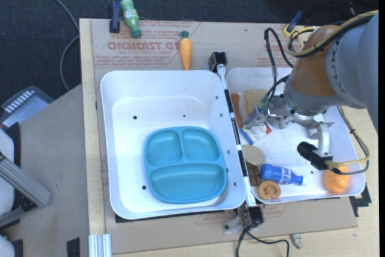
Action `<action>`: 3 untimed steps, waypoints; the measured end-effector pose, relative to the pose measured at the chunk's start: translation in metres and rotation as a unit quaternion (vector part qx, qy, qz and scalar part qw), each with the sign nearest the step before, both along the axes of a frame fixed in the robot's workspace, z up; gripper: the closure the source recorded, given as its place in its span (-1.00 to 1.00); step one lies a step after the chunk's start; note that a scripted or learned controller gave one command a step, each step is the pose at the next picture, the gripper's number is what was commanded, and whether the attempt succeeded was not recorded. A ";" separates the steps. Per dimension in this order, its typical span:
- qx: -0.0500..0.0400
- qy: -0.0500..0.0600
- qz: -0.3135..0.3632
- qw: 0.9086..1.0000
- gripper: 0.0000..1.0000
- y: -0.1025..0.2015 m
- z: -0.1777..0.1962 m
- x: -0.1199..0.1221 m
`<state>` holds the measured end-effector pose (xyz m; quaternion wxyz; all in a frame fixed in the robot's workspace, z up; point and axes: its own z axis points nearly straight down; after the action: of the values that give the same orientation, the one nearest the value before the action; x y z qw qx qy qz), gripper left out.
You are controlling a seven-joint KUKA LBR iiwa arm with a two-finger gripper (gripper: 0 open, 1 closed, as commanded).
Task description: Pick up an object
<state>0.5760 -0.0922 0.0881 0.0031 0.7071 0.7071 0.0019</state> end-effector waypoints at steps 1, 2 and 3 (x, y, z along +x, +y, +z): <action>0.000 0.003 0.000 1.000 -1.00 -0.020 -0.003 0.054; 0.001 0.004 0.000 1.000 -1.00 -0.001 -0.004 0.035; 0.001 0.004 0.001 1.000 1.00 -0.001 0.007 0.035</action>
<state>0.6112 -0.0931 0.0948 -0.0001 0.7067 0.7075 -0.0002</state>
